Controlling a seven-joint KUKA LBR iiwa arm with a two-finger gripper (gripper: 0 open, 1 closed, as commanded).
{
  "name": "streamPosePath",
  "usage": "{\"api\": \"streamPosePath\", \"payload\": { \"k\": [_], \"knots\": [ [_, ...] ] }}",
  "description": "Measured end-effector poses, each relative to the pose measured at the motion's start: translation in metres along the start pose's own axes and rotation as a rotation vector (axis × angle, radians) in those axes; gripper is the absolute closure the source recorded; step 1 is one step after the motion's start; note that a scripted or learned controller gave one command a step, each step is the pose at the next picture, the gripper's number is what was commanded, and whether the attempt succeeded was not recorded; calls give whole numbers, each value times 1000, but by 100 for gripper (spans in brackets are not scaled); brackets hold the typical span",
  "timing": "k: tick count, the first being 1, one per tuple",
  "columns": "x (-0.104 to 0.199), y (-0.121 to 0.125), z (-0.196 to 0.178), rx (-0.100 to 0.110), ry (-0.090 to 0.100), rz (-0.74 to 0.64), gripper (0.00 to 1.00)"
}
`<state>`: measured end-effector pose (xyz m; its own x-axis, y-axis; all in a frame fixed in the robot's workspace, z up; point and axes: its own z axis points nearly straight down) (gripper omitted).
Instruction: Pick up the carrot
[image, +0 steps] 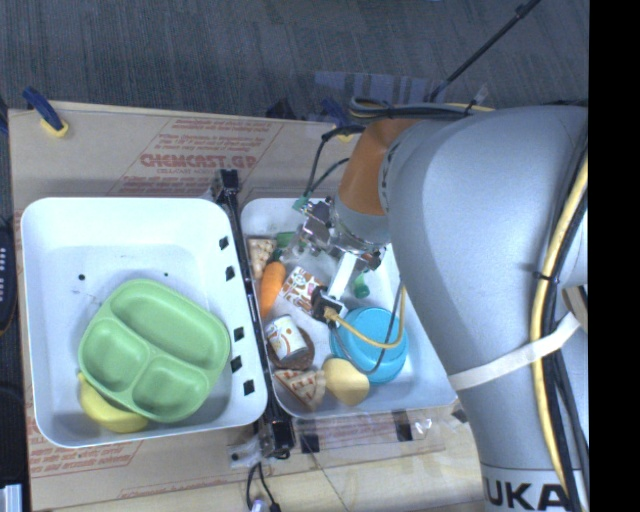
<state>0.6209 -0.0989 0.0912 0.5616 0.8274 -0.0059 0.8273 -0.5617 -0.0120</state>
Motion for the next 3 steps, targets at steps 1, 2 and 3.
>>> {"api": "streamPosePath", "payload": {
  "k": [1,2,3],
  "knots": [
    [1,-1,-10,9,0,-10,100],
    [41,-44,-174,-17,10,-73,100],
    [38,-46,-166,-4,1,-69,0]
  ]
}}
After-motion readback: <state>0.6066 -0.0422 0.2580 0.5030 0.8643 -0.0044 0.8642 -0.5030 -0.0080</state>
